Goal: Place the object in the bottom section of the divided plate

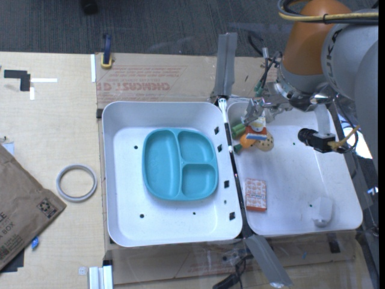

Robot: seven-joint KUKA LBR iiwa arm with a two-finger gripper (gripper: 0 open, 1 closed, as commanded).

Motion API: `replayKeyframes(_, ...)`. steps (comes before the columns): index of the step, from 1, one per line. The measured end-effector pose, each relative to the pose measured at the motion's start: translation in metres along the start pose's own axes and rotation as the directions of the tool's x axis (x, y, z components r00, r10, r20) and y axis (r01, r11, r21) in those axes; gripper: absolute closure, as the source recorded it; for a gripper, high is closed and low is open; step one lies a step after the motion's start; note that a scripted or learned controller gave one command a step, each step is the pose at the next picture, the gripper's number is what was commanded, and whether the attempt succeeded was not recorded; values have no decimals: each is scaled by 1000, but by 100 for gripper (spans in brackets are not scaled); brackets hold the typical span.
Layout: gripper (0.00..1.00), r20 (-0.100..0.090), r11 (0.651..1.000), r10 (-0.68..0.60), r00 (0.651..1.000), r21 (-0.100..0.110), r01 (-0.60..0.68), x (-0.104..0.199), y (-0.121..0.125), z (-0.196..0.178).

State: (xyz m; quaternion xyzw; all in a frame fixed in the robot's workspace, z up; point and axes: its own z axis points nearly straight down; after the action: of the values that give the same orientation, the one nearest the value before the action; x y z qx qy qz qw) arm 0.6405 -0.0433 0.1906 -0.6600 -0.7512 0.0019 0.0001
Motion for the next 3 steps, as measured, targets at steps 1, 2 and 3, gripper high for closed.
replayKeyframes(1, 0, 0, 1000, 0, 1000, 0, 0, 0, 0, 0)
replayKeyframes(2, 100, 2, 1000, -1, 1000, 0, 1, -1, 0, -9)
replayKeyframes(3, 100, -2, 1000, -2, 1000, 0, 2, 77, -53, 0)
